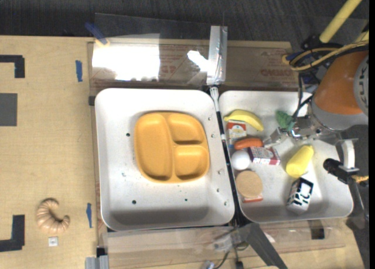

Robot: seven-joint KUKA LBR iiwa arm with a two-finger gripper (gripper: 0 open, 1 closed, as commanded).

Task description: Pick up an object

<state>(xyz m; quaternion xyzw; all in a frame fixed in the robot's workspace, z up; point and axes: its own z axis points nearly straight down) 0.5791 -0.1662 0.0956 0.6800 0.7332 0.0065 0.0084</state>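
- The bench (41, 145) is carrying two shallow white bins side by side; the left bin (111, 203) is holding an orange divided plate (171, 146), and the right bin (337, 203) is holding a crowd of small things.
- The arm (345, 89), grey with an orange band, is reaching in from the right over the right bin's far right corner.
- The claw (302, 128) is hanging at the end of it, above the far middle of the right bin; whether it is apart or together cannot be told from this slant.
- The lemon-yellow lump (299, 160) is lying just near of the claw, its long axis running from far right to near left; it looks the closest candidate for a pick.
- A banana (246, 119), a red carton (237, 130), a white ball (240, 160) and a brown disc (249, 184) are sitting further left of the claw.
- A black and white box (301, 193) is lying nearer still, past the yellow lump.
- A tan curled toy (53, 215) is resting on the bench, well apart at near left.
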